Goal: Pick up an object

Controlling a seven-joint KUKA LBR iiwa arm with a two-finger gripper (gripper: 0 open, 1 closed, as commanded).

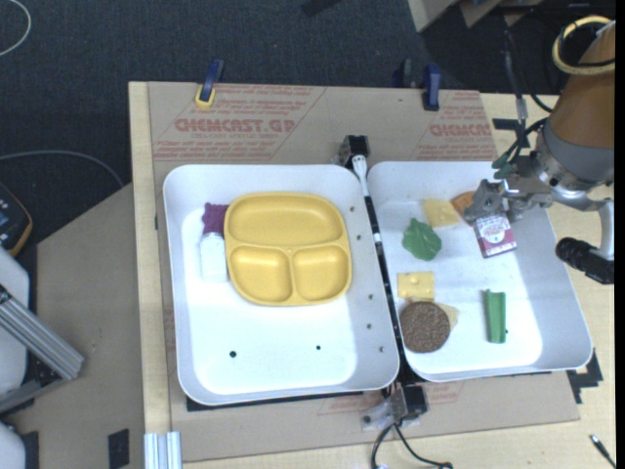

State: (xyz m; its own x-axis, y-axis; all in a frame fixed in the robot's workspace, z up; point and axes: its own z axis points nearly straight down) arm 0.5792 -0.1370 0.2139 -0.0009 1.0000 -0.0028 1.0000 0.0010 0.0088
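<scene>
We see our gripper [496, 203] poised directly over the pink carton [494, 234] in the right bin [557, 350], though we cannot tell how its jaws stand.

Glossy yellow plastic tray [288, 247] in a smooth white plastic bin [273, 374].

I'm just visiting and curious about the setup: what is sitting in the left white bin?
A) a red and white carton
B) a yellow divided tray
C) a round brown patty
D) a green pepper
B: the yellow divided tray lies in the left bin, with three compartments facing up.
</scene>
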